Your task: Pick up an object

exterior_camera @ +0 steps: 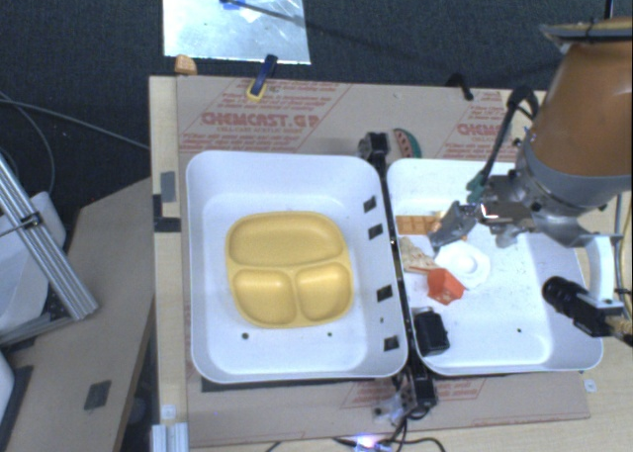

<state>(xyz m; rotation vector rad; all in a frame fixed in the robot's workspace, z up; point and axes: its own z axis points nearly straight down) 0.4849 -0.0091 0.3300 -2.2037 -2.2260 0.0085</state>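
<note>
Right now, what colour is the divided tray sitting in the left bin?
Pale yellow, a plain three-compartment tray, seen best in the camera view.

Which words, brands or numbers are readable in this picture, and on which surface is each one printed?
"CHEMCAST" in red, then a few blurred letters, perhaps "GP": on the brown board under the white bins, above the left bin.
The same red print, partly hidden by the arm: on the board at upper right; its letters are too blurred to read.
Fainter red lines below each print: too small to read.
</note>
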